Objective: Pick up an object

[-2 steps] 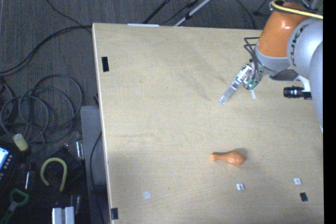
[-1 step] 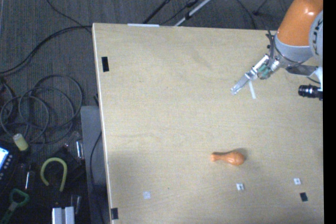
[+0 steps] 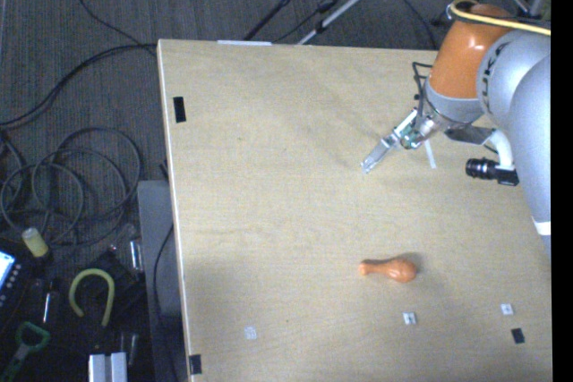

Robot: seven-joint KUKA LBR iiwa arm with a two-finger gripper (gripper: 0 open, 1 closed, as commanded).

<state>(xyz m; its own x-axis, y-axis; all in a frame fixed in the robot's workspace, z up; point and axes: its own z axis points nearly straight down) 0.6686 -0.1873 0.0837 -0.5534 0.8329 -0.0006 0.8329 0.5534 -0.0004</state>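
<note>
A: Where was the object recorded?

B: An orange pear-shaped object (image 3: 390,269) was noted lying flat on the desk (image 3: 269,192), toward the near edge and right of centre, narrow end turned to the left edge.

A: And the pincer (image 3: 376,158)?

B: It was seen over the right half of the desk, nearer the far edge, well apart from the object. Nothing was seen between its fingers; their spread could not be told.
</note>
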